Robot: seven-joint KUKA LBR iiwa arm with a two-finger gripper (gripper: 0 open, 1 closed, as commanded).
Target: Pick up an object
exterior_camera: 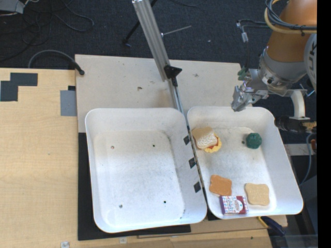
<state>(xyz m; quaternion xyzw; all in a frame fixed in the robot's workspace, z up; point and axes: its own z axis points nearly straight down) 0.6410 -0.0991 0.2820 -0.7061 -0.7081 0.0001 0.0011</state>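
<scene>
Objects for picking lie in the right bin [289,190]. You will find a sandwich [207,139] near its far left corner, touching the left wall, and a green ball [253,140] well apart from it toward the right wall. Along the near edge sit an orange slice [221,185], a tan bread slice [257,194] and a small printed packet [232,205] just between them. The gripper [239,104] hangs over the bin's far rim, holding nothing; whether it is spread or closed, you cannot tell. The left bin [98,138] adjoins.
</scene>
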